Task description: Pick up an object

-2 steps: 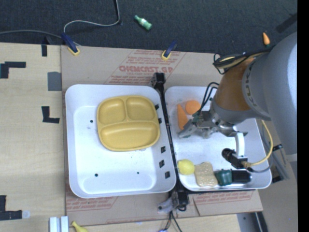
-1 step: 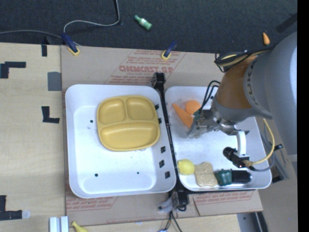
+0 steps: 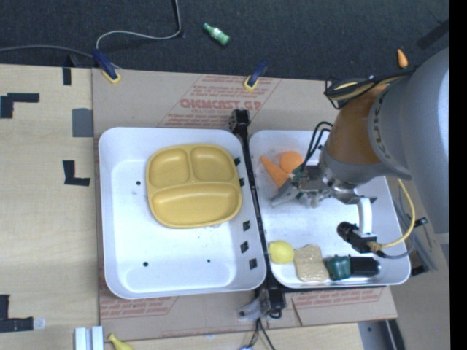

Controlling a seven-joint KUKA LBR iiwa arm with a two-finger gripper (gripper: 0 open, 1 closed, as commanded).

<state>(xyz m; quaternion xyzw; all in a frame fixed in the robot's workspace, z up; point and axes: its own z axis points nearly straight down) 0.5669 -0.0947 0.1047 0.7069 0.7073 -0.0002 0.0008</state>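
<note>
Two white bins sat side by side on cardboard over the bench. Left bin (image 3: 117, 217) held a yellow divided plate (image 3: 194, 184), compartments up, long side roughly across the view.

Right bin (image 3: 394, 272) held the loose objs. Orange carrot-like piece (image 3: 275, 169) lay in upper left part of the bin, near the divider; long axis ran diagonal, narrow end toward upper left, wider end toward lower right. Orange ball (image 3: 292, 160) sat just beside it, to its right, touching or nearly so.

Along bin's near edge: small yellow ball (image 3: 281, 251) at left, beige bread-like slab (image 3: 311, 263) just right of it, long axis roughly top-to-bottom w/ slight tilt, then dark green item (image 3: 338, 267) next to a black part. Can't tell what the green item was.

Arm (image 3: 365, 133) came in from right, orange band above wrist, grey body filling upper right. Gripper (image 3: 284, 194) was low over middle of right bin, pointing left, tip just below and right of the carrot piece. Metal fingers looked slightly spread but blurred; couldn't tell opening, nothing seen between them. Cables looped round the wrist.
</note>
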